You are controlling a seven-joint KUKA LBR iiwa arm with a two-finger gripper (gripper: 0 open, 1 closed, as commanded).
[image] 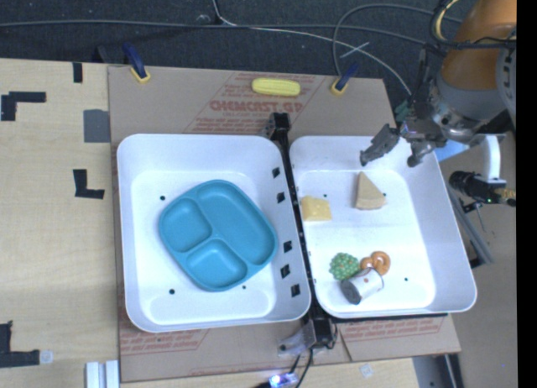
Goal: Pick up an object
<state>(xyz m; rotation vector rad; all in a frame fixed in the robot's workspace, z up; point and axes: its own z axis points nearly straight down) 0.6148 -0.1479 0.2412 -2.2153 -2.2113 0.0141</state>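
Observation:
My gripper [393, 154] hangs over the far part of the right bin [436, 235], its two fingers spread apart with nothing between them. Just below it in the bin lies a tan wedge of bread [367, 192]. A yellow cheese cube [315, 208] sits near the bin's left wall. At the near side lie a green broccoli piece [343, 265], an orange ring [380, 260] and a small grey and white cylinder [361, 285], close together.
The left bin [138, 201] holds a blue divided plate [217, 233]. A yellow banana-like object [275, 87] lies on the cardboard behind the bins. Cables run across the dark backdrop. A black divider [288, 201] separates the bins.

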